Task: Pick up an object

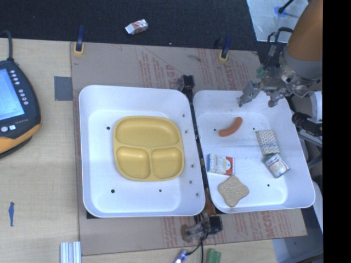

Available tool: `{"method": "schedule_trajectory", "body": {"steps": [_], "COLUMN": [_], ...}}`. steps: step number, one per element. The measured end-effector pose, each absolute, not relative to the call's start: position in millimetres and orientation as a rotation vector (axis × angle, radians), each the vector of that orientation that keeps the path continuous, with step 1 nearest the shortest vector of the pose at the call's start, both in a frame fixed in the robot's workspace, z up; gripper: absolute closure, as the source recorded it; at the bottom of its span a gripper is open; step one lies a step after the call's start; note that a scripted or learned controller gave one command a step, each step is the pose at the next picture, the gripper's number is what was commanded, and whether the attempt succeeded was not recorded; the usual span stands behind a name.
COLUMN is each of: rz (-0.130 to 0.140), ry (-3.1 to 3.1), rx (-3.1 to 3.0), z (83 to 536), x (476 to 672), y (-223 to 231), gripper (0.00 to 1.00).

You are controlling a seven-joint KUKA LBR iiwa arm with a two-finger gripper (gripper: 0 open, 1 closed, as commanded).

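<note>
Sausage (231, 126), the nearest candidate for a pick, lies on the floor of the right bin (307, 193), near its far edge and apart from the other items. The gripper (262, 92) hangs over that bin's far rim with its two fingers (244, 97) spread apart and nothing between them, so it looks poised for a descent rather than carrying anything. Further out in the same bin sit a patterned packet (267, 142), a small silver packet (276, 165), a red-and-white carton (220, 164) and a round cracker (233, 190), loosely scattered so each offers clearance. The left bin (93, 147) holds a yellow divided tray (148, 147).
</note>
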State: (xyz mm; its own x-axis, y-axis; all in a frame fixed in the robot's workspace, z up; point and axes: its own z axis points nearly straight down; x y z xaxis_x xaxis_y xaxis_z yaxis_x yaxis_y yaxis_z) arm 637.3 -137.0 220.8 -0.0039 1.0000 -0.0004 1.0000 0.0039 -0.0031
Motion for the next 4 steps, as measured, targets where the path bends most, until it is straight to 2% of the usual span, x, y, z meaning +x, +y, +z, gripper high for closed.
{"method": "schedule_trajectory", "body": {"steps": [1, 2, 3, 4], "rz": [0.007, 0.002, 0.006, 0.002], "ry": [-2.227, -2.226, -2.228, -2.223], "rx": [-2.213, -2.214, -2.212, -2.217], "z": [91, 92, 92, 92], "x": [636.4, 656.2, 640.8, 656.3], "y": [-122, -133, -119, -134], "gripper": [0.0, 0.0, 0.0, 0.0]}}
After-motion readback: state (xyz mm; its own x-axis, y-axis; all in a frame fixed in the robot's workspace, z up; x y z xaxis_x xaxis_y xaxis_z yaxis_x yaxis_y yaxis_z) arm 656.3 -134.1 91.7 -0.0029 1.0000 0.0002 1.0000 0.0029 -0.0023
